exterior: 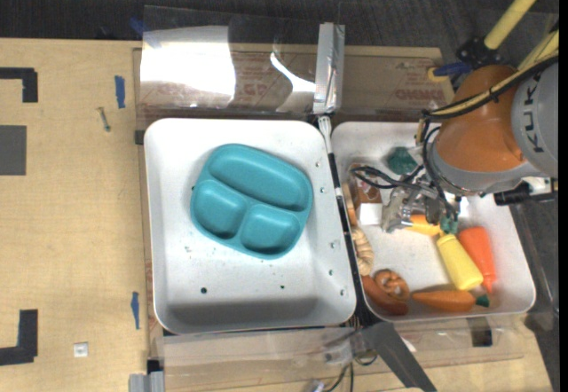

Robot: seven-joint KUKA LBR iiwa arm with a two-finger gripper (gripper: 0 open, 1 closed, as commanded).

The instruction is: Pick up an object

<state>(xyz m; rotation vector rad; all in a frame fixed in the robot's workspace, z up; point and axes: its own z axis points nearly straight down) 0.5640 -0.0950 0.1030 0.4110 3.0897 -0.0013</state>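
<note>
The claw (410, 209) hung low over the right bin (524, 293), near the middle of it, under the arm's orange band (475, 129). It was a small shiny grey jumble, and I could not tell how it was set or whether anything sat in it. The closest toy was a yellow bottle (459, 261), just beside the claw at about 4 o'clock. Its long side ran from 11 o'clock down to 5 o'clock, with the thin tip nearest the claw. I think the claw would need to slide a little toward 4 o'clock and turn to cross the bottle's long side. An orange carrot (479, 250) lay right next to the bottle, at its 3 o'clock side, and it may get in the way. A second long orange toy (444, 299) lay flat near the bin's 6 o'clock wall. A round brown toy (387, 285) sat at 7 o'clock from the claw, and something green (404, 160) peeked out at 12 o'clock, partly hidden by the arm. Dark wires by the claw made that spot hard to read. The left bin (169, 275) on the desk (62, 231) held a blue tray (251, 199) with three parts.
</note>
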